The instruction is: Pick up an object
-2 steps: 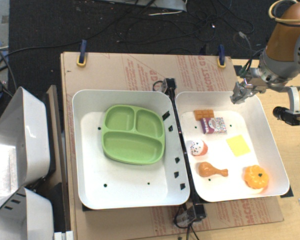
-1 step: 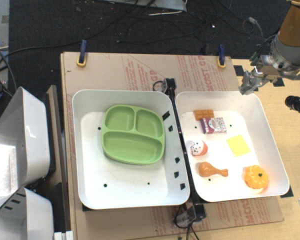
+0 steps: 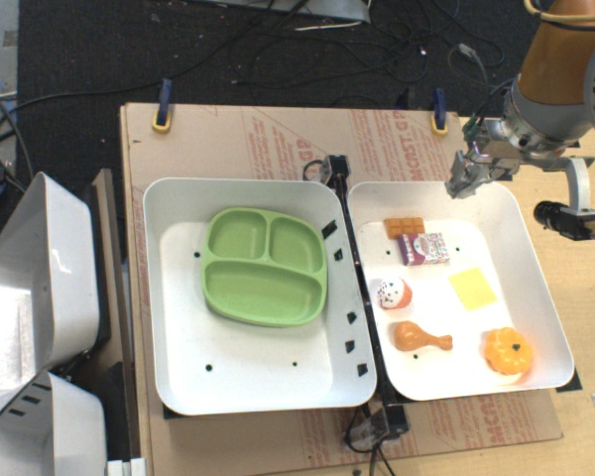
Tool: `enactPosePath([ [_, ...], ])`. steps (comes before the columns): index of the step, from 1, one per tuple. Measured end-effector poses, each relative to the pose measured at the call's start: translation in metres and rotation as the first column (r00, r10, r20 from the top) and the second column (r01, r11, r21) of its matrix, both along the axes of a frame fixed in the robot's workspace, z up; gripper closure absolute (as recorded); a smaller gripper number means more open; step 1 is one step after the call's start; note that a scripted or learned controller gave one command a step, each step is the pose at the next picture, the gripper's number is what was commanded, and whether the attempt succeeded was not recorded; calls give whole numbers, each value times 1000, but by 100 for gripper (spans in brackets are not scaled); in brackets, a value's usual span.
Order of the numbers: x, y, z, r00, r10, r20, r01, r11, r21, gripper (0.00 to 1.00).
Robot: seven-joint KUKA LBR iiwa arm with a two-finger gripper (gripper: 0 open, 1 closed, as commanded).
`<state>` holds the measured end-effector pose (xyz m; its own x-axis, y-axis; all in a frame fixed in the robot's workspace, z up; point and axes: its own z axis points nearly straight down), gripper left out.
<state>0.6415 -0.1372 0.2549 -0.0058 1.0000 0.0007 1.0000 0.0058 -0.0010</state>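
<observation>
Two white bins, left bin [image 3: 169, 296] holding green tray [image 3: 266, 268], right bin [image 3: 535, 296] holding toys (pincer [image 3: 466, 180] grip unclear)

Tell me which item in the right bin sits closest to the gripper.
The orange waffle-like block at the far end of the right bin. It lies nearest the gripper, with the purple carton just behind it; the other items sit farther toward the near rim.

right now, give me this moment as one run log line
gripper: over right bin's far edge, holding nothing | right bin: wafer, carton, yellow square, drumstick, pumpkin | left bin: green tray
</observation>
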Motion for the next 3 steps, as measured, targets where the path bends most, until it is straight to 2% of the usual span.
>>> enactPosePath([
  [1, 4, 46, -2, 1000, 1, 1, -1, 1000, 0, 100],
  [2, -3, 103, 5, 1000, 3, 1, -3, 1000, 1, 100],
  [3, -17, 152, -5, 1000, 1, -2, -1, 1000, 0, 100],
])
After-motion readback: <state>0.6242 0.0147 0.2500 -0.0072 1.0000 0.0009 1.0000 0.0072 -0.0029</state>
